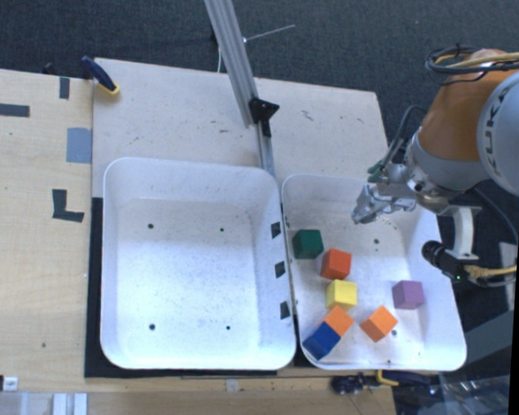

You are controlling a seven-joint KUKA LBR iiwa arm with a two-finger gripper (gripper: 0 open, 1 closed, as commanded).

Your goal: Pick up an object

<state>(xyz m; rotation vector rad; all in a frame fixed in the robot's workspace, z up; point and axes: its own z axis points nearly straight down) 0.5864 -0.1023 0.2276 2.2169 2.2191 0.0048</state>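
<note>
The end effector [368, 212] is held above the right bin [433, 259], nothing visibly gripped; its opening cannot be told; the green cube [307, 244] lies nearest.

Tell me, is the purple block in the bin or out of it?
In. The purple block sits on the floor of the right bin, near its right wall, apart from the other blocks. The gripper hovers farther back, not touching it.

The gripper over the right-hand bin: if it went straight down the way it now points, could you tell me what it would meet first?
Most likely bare bin floor. The gripper points down over the right bin, at its far end, and the nearest block, the green cube, lies off to its left. Depth is uncertain from this one slanted view.
</note>
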